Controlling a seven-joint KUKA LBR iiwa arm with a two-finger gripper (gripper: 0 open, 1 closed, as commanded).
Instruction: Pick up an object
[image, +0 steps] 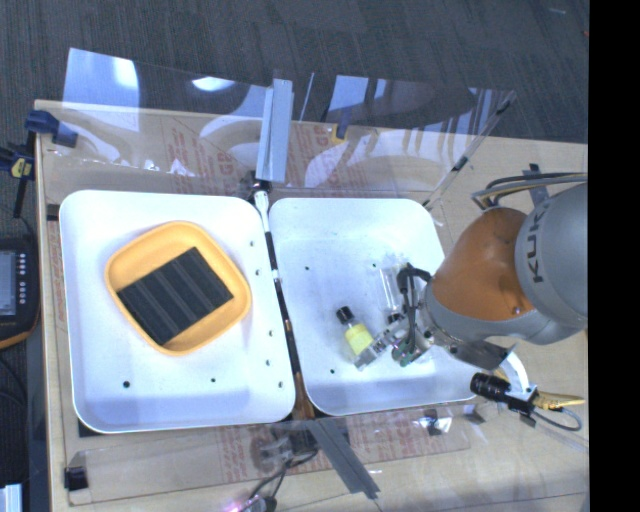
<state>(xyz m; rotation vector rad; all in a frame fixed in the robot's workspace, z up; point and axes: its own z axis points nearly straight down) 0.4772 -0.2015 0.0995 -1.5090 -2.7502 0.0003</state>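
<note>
Low in the right bin (330, 385), a small yellow bottle (357, 338) lies just left of the gripper (398, 345), seemingly touching; its finger state is unclear.

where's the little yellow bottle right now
The yellow bottle lies in the right bin, toward its lower middle, just left of the pincer and well away from the orange tray in the left bin.

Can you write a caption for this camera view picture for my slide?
Robot arm's gripper hangs low beside a small yellow bottle in the right bin; an orange dish sits in the left bin.
</note>
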